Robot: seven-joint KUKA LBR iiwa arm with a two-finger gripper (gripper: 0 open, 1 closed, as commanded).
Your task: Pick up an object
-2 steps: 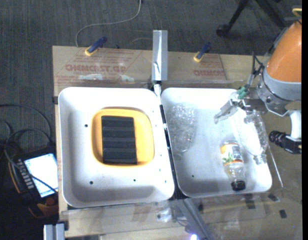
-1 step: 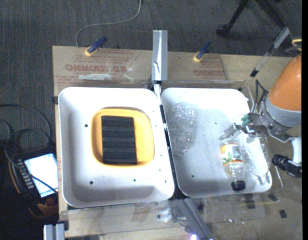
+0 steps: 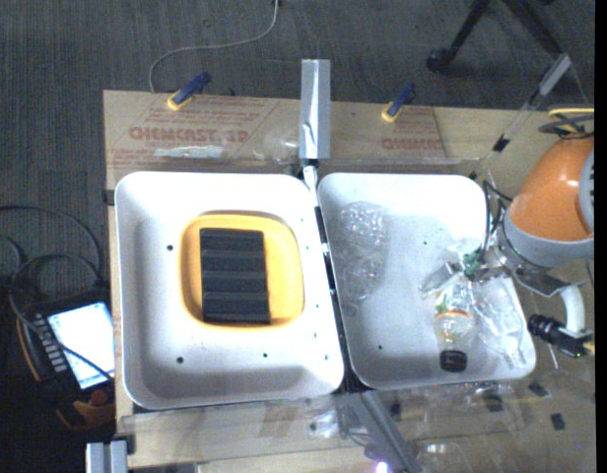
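Below the hand [image 3: 478, 264], crinkled clear plastic bottle [image 3: 461, 308] lies in right bin [image 3: 402, 190]; hand's state — cannot tell. Descend centred, grip across its narrow width.

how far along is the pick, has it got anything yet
Done: the arm has reached the right bin's right edge, over a crumpled clear plastic bottle. In hand: nothing visibly lifted; the bottle lies in the bin. Left: grasp and raise it. The yellow-and-black sponge sits untouched in the left bin.
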